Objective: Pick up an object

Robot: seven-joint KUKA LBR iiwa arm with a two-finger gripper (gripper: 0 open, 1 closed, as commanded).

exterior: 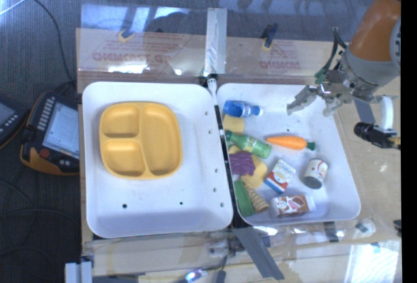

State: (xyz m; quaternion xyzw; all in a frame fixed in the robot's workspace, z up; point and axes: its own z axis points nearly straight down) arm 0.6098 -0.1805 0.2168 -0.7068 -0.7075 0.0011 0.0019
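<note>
Open, empty tool (314, 104) above right bin (339, 145); labels on can (315, 173) and small carton (281, 175) unreadable.

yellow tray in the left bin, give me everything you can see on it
The yellow tray is a rounded-corner rectangle that looks like moulded plastic, matte, one colour throughout. Raised ridges split it into three compartments: two smaller ones stacked on its left side and one long one on its right. It holds nothing. It lies flat, right way up, slightly turned relative to the bin's edges, on the floor of the left bin, in the upper left part. Nothing else touches it.
</note>
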